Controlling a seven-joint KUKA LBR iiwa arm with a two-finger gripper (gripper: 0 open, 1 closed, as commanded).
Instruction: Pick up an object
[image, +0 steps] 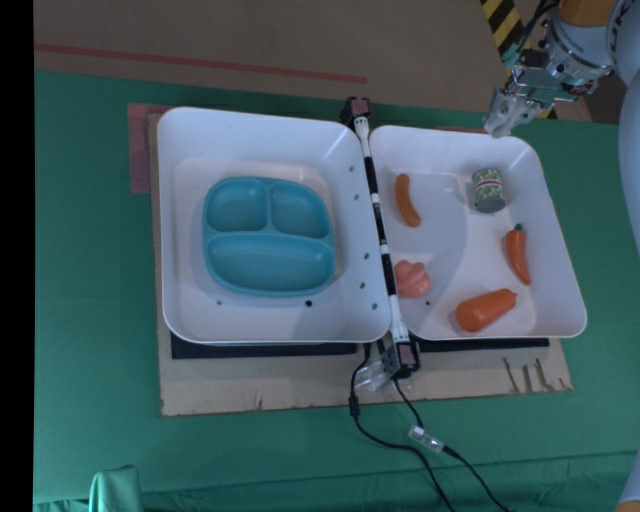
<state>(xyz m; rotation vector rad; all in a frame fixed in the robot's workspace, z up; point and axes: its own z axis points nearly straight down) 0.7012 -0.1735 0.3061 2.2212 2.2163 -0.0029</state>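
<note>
Green-covered counter (90, 300) across the whole frame, with a brown cardboard sheet (250, 385) under two white bins side by side.

Left bin (180, 150) at centre-left, holding a teal divided plate (268, 236) with three compartments, lying flat near the bin's middle.

Right bin (555, 290) at centre-right, touching the left bin along a black-and-white hinge strip (375, 210).

Grey arm (585, 35) with orange band in the upper right corner, reaching in from the right; tool (503, 118) hanging just above the right bin's upper rim, apart from every object, nothing seen between its fingers; whether spread or pressed together, cannot tell.

Inside the right bin: large orange carrot (485, 309) at lower centre, tilted; small orange-red pepper with green stem (517, 254) near the right wall; orange sausage-like piece (406, 200) at upper left; pink rounded toy (411, 278) beside the hinge strip; small can with green patterned label (487, 189) at upper centre, nearest the tool.

Black cable (400, 440) trailing from the hinge's lower end toward the bottom edge.
</note>
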